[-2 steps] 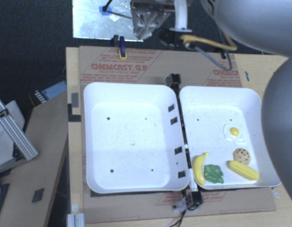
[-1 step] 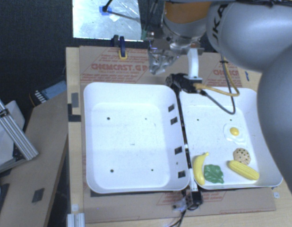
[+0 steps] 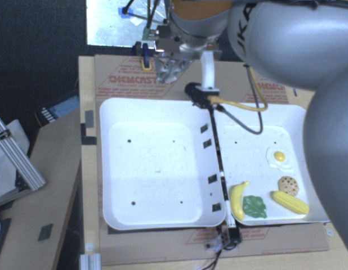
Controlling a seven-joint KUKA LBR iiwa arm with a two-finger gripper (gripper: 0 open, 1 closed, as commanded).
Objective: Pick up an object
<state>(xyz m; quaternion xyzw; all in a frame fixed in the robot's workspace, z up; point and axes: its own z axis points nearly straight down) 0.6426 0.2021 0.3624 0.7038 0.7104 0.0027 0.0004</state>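
One gripper (image 3: 173, 66), up top above far edge of left bin (image 3: 115, 151), over cardboard sheet (image 3: 129, 80); can't tell its state, too blurred. Nothing seen in it. Arm (image 3: 286, 32) grey w/ orange band, fills upper right. Yellow cable (image 3: 241, 106) runs by bin divider. Objs all in right bin (image 3: 247, 145), near corner: fried egg (image 3: 279, 158), cookie (image 3: 288, 184) below it, corn cob (image 3: 290, 202) just beside cookie, banana (image 3: 237, 200) by divider, green leaf (image 3: 254, 206) touching banana.
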